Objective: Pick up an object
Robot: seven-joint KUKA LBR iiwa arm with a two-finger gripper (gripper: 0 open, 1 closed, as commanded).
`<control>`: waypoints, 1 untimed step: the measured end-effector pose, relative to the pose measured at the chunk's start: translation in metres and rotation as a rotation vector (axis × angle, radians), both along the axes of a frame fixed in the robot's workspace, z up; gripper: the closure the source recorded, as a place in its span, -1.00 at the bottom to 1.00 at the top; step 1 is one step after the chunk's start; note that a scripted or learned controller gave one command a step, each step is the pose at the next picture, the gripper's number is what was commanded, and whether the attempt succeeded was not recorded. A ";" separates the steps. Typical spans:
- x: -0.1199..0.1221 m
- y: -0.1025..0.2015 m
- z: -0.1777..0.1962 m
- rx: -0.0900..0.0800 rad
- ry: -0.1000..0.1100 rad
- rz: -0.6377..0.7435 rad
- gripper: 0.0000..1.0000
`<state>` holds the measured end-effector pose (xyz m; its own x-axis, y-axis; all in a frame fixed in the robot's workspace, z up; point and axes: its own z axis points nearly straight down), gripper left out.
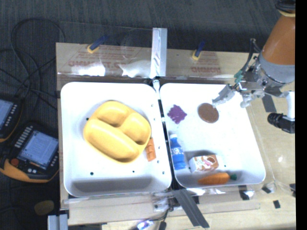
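Fingers: you cannot tell from this view whether they stand wide or narrow; the gripper (225,96) shows as a pale pointed tip at the upper right of the right bin (249,128), and nothing is seen between its fingers.
Nearest thing: the brown disc (208,113) lies just beside that tip, below it and to its left in the picture, flat on the bin floor; you cannot tell whether the tip touches it.
Long axis: the disc is round, so no wrist turn looks needed for it. The other things do have a long side.
Next outward: the purple piece (177,113) lies further left, near the wall between the bins.
Front of the right bin: the blue bottle (177,153) lies along the left wall, long axis running front to back; the small carton (205,163) sits beside it; the carrot (214,178) lies across the front wall, long axis left to right. All three are well apart from the tip.
Left bin (76,176): the big yellow toy (118,131) fills its middle, with an orange piece (150,150) at its right edge; both are farthest from the arm (280,47).
Judgement: your shortest reach is to the disc, down and slightly left, though it looks thin and may slip the fingers.
Task state: nothing is lifted yet.
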<state>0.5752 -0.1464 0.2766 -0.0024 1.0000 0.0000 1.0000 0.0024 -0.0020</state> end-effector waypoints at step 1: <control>0.033 -0.010 -0.119 0.000 0.000 0.166 -1.00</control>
